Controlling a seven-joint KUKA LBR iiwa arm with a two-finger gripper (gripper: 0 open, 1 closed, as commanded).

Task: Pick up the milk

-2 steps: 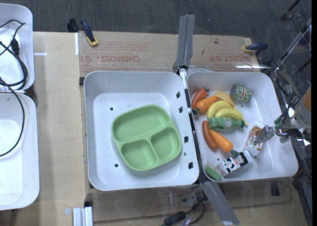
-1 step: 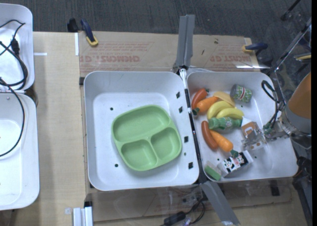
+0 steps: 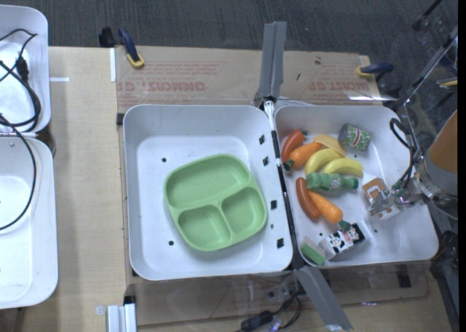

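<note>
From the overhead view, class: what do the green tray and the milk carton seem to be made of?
Green tray: likely moulded plastic, matte, one even colour with rounded compartments.
Milk carton: probably printed card or plastic; black-and-white cow-like pattern, too small to tell.

**Gripper low in the right bin**

The gripper (image 3: 384, 203) sits by the right bin's (image 3: 408, 247) right wall. The milk (image 3: 344, 239), cow-patterned, lies near the front beside carrots (image 3: 318, 203). A green tray (image 3: 215, 201) fills the left bin (image 3: 145, 178).

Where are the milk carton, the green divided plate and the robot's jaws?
milk carton (image 3: 344, 239): camera view, on its cow-print side.
green divided plate (image 3: 191, 182): camera view, on its large upper compartment.
gripper (image 3: 384, 205): camera view, at the tip of the jaws, right bin.
</note>
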